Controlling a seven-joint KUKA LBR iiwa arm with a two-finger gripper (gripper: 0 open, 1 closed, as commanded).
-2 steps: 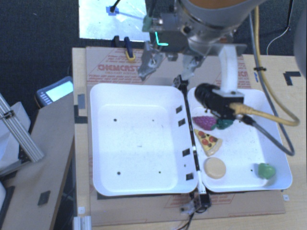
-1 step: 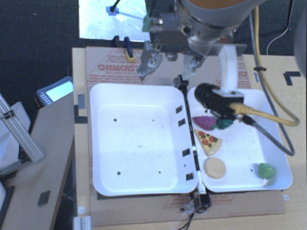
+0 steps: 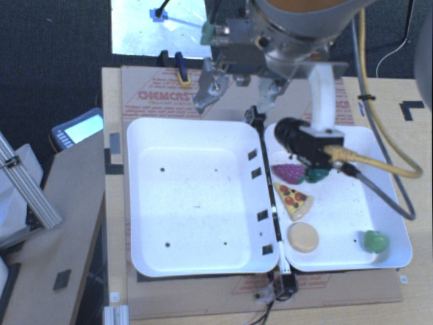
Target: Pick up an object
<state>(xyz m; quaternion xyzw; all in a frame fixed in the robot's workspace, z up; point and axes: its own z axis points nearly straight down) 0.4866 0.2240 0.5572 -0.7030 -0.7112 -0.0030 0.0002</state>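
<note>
My gripper (image 3: 238, 95) hangs high over the back rim of the left bin (image 3: 196, 202), open, with one finger (image 3: 206, 93) to the left, the other to the right, and nothing between them. The right bin (image 3: 352, 195) holds the objects. A purple bunch of grapes (image 3: 289, 173) lies near its left wall, with a teal piece (image 3: 316, 175) beside it. In front of them lie a pizza slice (image 3: 294, 200) and a round tan biscuit (image 3: 303, 237). A green lump (image 3: 375, 241) rests in the front right corner. All of these are in front of and to the right of the gripper.
Both bins stand on a cardboard sheet (image 3: 162, 97). A blue and yellow clamp (image 3: 181, 70) sits at its back edge. At the left are a grey device (image 3: 78, 128) and a metal rail (image 3: 27, 188). A thick yellow cable (image 3: 379, 164) crosses the right bin.
</note>
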